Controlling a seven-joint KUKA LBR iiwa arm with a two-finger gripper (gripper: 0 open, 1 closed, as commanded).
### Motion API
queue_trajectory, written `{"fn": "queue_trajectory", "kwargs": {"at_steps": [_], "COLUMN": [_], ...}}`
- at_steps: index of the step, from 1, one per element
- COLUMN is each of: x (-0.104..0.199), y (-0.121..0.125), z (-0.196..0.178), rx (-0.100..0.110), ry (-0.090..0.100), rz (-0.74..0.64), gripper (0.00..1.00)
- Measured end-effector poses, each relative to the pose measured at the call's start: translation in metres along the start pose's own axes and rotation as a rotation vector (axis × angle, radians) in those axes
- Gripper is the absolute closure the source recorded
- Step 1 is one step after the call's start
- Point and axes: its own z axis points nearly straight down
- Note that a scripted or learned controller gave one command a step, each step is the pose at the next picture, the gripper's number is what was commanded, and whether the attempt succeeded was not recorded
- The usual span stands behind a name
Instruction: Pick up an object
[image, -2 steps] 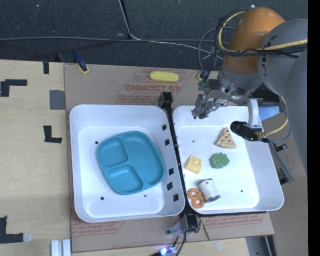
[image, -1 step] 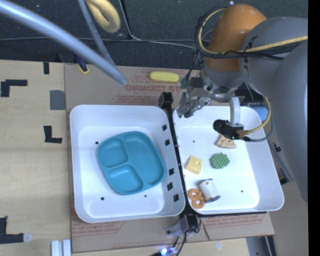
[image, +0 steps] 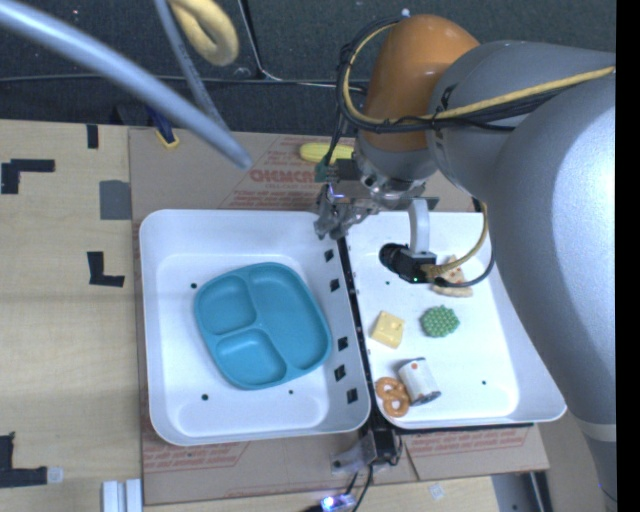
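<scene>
White plastic bins sit side by side on the surface. My end effector (image: 338, 212) hangs over the far end of the divide between them — whether it is spread or closed I cannot tell. Left bin (image: 165, 300): a blue divided plate (image: 262, 324). Right bin (image: 500, 370): a yellow cheese wedge (image: 388, 328), green broccoli-like piece (image: 439, 321), pretzel (image: 391, 396) and small can (image: 419, 379).
</scene>
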Motion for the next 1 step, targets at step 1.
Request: {"fn": "queue_trajectory", "kwargs": {"at_steps": [1], "x": [0.0507], "y": [0.0077], "z": [0.0089], "rx": [-0.001], "ry": [0.000], "rz": [-0.001], "gripper": [1.00]}}
